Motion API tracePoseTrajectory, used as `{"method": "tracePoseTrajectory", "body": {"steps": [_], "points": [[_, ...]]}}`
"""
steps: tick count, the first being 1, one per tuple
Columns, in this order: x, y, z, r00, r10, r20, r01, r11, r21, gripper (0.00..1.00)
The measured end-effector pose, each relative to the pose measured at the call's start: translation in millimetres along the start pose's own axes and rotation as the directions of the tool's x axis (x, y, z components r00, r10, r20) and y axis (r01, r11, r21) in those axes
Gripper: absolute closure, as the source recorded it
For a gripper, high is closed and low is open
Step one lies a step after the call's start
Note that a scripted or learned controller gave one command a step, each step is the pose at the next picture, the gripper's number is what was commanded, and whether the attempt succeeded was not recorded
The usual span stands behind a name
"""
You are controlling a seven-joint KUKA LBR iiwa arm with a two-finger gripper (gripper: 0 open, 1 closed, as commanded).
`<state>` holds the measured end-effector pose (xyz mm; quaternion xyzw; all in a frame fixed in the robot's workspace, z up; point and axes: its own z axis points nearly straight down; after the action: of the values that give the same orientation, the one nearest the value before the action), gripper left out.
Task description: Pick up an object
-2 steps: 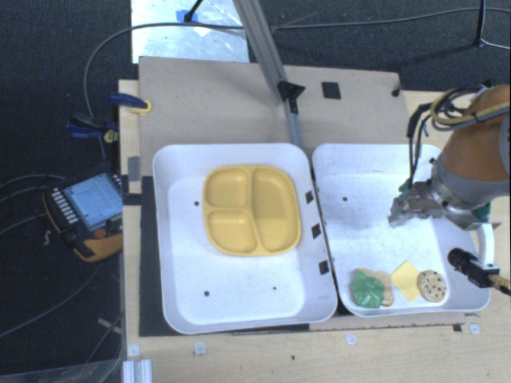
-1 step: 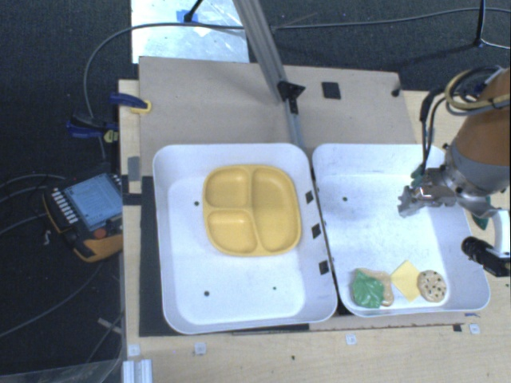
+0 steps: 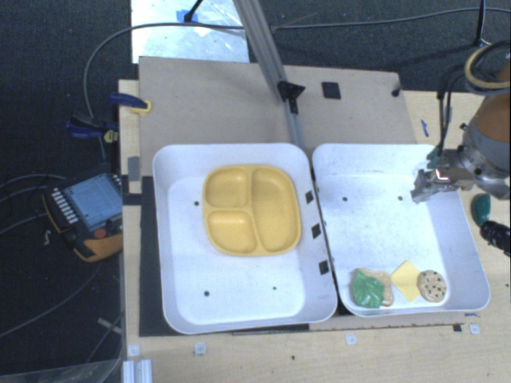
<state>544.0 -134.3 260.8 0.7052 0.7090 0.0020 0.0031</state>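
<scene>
The gripper [image 3: 432, 179] hangs over the right bin [image 3: 375, 214]'s far right edge; how far it is open cannot be made out. At that bin's near wall lie a green leafy piece [image 3: 367, 289], a yellow wedge [image 3: 406, 280] on its diagonal and a round cookie [image 3: 432, 286], in a row along the wall. The green piece partly covers something tan.

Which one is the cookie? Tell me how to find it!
Look in the right white bin, down at its near edge, where three small things lie in a row. The cookie is the one farthest right, beside the yellow cheese slice. It alone is round, tan and dotted with dark specks.
</scene>
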Motion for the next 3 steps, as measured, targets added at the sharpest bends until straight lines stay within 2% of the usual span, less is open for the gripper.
{"method": "tracePoseTrajectory", "body": {"steps": [3], "points": [[174, 30, 23, 1.000, -0.005, -0.003, 0.005, 1.000, 0.005, 1.00]]}}
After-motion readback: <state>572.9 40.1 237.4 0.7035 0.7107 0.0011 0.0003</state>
